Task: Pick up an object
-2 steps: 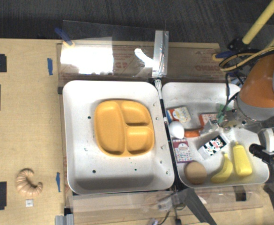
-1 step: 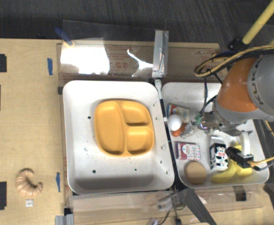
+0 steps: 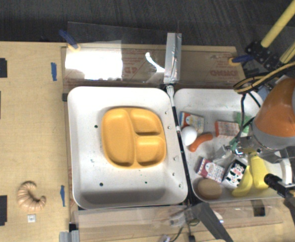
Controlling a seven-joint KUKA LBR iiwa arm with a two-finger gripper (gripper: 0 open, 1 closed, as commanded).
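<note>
Arm (image 3: pixel 281 112) low, reaching from right

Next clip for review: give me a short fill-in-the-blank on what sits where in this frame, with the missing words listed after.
1. The yellow divided plate lies in the ____ bin.
2. The croissant lies on the bench, ____ both bins.
3. The banana lies in the ____ bin.
4. Beside the carrot in the right bin lies a white ____.

Missing words: left; outside; right; egg

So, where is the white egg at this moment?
The white egg lies in the right bin, near its left wall, touching the carrot, below a small carton.
</note>
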